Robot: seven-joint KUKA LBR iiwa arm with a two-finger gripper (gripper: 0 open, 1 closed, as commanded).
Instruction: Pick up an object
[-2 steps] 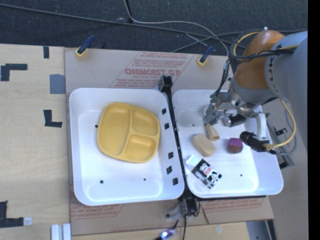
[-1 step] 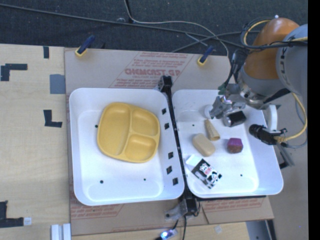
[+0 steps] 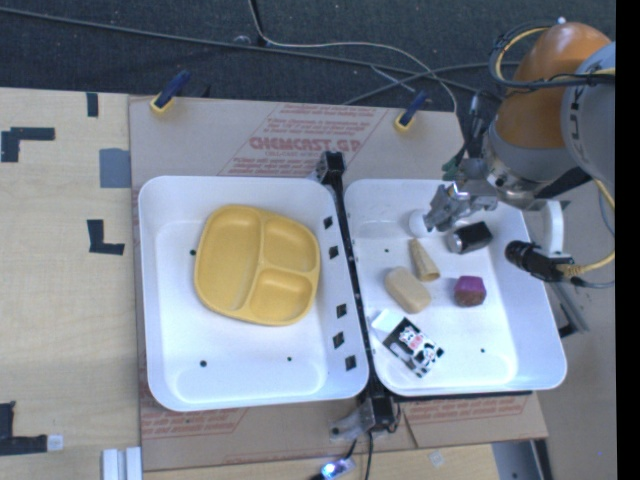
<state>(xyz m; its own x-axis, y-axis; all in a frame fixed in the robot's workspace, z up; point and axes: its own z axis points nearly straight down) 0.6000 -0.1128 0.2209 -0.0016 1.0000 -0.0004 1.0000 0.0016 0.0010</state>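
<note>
Take the tan block (image 3: 408, 290) in the right bin (image 3: 540, 368) as your mark; every loose thing you could pick lies around it.

Nearest you, just this side of the block, lies a black-and-white card (image 3: 410, 344), flat on the bin floor and turned at an angle. Level with the block and to its right sits a purple lump (image 3: 470, 290), apart from it. Just beyond the block lies a tan cork (image 3: 424, 260), tilted, so close to the block that you cannot tell whether they touch. Beyond the block and further right, a black cylinder (image 3: 468, 237) lies on its side.

The gripper (image 3: 437, 218) hangs beyond the block, over the far part of the right bin, just left of the black cylinder and just past the cork. You see nothing held in it, and from this slant you cannot tell whether it stands wide or narrow. The arm (image 3: 545, 118) runs off beyond and to the right of it.

Left of the block, across the wall between the bins, a yellow plate (image 3: 255, 263) with three wells lies in the left bin (image 3: 165, 368).
</note>
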